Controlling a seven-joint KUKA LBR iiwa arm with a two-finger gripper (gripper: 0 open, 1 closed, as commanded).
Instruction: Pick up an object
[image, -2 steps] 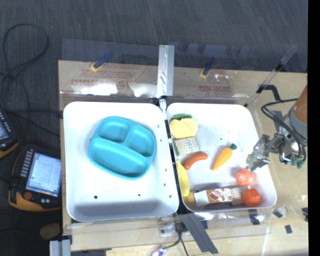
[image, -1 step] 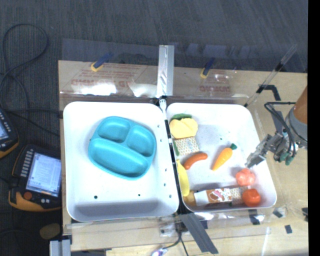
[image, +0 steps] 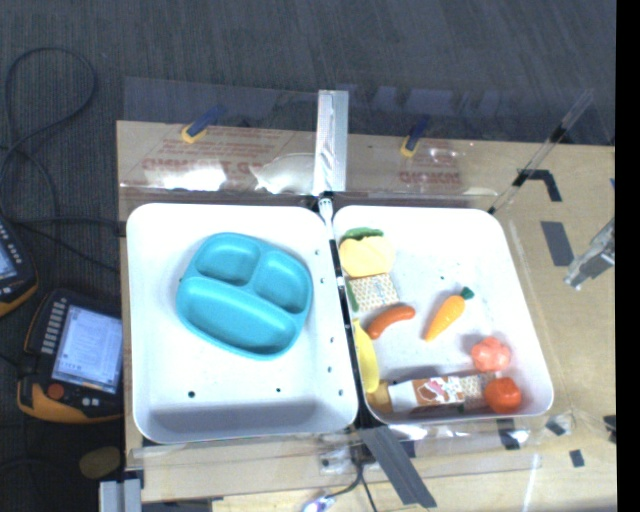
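Only the arm's tip (image: 590, 262) shows, right of both bins (image: 500, 240).

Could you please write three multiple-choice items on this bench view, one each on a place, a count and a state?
1. Where does the blue divided plate lie?
A. In the left bin
B. In the right bin
C. On the floor

2. How many compartments does the plate show?
A. One
B. Three
C. Six

3. How does the toy carrot lie in the right bin?
A. Standing upright on its tip
B. Flat on the bin floor, apart from the orange sausage
C. Stacked on the plate

Answers: 1 A, the plate sits in the left bin. 2 B, one long section and two smaller ones show. 3 B, white floor separates it from the orange sausage.
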